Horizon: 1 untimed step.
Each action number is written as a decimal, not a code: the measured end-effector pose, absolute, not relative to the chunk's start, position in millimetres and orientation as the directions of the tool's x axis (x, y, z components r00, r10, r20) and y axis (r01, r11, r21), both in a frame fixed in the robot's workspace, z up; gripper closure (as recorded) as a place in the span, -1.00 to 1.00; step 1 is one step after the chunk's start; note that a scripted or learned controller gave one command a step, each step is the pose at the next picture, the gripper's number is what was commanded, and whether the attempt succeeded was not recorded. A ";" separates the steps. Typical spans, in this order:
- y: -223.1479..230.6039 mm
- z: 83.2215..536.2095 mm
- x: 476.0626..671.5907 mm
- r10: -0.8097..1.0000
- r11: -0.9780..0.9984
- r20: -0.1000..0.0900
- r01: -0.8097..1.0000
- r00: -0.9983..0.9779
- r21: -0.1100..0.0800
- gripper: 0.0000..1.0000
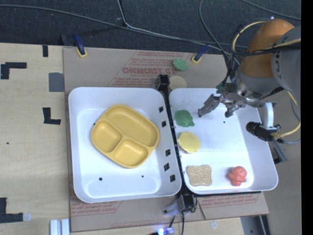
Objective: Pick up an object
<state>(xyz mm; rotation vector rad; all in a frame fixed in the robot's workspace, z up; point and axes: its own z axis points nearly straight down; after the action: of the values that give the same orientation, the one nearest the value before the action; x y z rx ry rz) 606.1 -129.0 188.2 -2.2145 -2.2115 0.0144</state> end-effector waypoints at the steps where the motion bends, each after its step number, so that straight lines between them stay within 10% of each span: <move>1: -128.7 195.8 609.4 1.000 0.002 0.000 1.000 -0.002 -0.002 -1.00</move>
<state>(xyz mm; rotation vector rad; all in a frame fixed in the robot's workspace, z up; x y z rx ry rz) 609.4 -128.7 195.8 -2.2187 -2.2225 0.0015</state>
